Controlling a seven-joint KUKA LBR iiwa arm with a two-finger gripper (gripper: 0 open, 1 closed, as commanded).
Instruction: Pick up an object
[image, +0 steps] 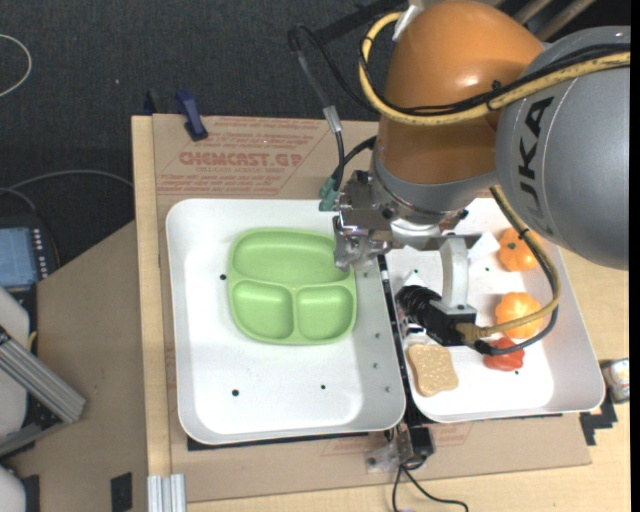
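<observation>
Nearest me, a tan toast-shaped slice (432, 368) lies in the right white bin (560, 395), with two round orange fruits (517, 308) beyond it. A green three-compartment plastic plate (290, 288) sits in the left white bin (200, 380). The gripper (352, 243) hangs by the plate's right rim; I cannot tell whether it is open or closed.

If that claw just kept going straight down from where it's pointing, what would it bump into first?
Probably the right edge of the green plate, or the rim of the left bin beside it: the gripper hangs over where they meet. Depth is hard to judge from this angle.
</observation>
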